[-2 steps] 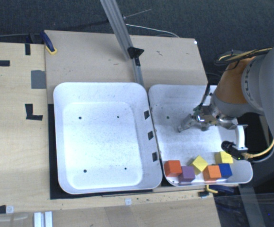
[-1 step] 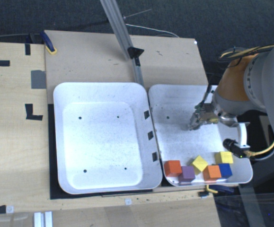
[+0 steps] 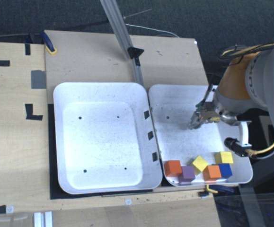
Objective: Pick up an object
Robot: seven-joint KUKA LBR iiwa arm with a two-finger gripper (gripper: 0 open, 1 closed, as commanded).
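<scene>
Whether the two-finger gripper (image 3: pixel 196 121) is spread or pinched cannot be told from this slanted view; its dark tips come together low over the speckled floor of the right shallow white plastic bin (image 3: pixel 174 103), in the bin's upper middle, and nothing shows between them. Just right of the tips sits the grey metal wrist, and beyond it the grey arm with its orange band (image 3: pixel 236 82) fills the right side of the frame, with yellow and black cables looping around it. All the small blocks lie well apart from the gripper, gathered along the bin's lower edge. At the lower left of that group an orange-red cube (image 3: pixel 173 167) stands near the bin's left wall, with a purple cube (image 3: pixel 188 173) just beside it on the right. A yellow cube (image 3: pixel 199 163), turned at an angle, sits just above and to the right of the purple one. Farther right an orange cube (image 3: pixel 212 172) touches a blue cube (image 3: pixel 225 170), and a second yellow cube (image 3: pixel 224 157) lies just above the blue one. Left of this bin, and touching it along the shared rim, rests the left shallow white plastic bin (image 3: pixel 63 126). Both bins stand on a light wooden bench (image 3: pixel 13 141), and a slanted grey metal pole (image 3: pixel 118 22) rises from behind them toward the top of the frame.
</scene>
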